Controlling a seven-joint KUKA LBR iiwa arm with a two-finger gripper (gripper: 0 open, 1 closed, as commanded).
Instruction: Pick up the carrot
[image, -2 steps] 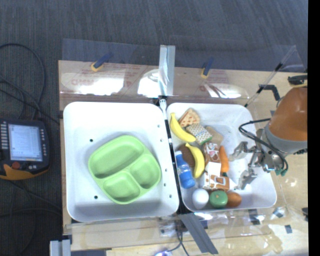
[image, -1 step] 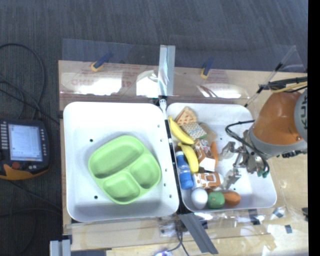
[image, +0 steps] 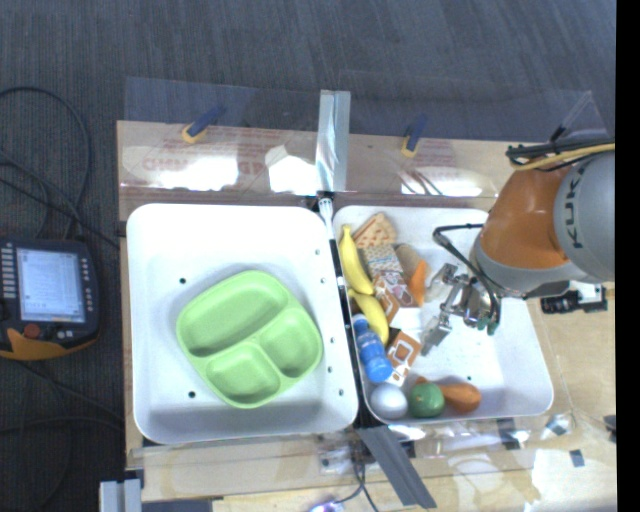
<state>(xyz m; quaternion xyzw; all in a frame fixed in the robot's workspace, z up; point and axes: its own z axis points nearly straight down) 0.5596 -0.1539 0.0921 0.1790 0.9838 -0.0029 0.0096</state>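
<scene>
Nearest of all, the gripper (image: 437, 332) is held over the right bin (image: 520, 385), its opening cannot be told, and the carrot (image: 418, 279) is seen lying near the crackers (image: 375, 232), not yet picked.

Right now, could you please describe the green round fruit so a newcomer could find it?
Look in the right bin, along its near edge. The green round fruit sits between a white ball and an orange piece; it is the only green thing in that bin.
</scene>
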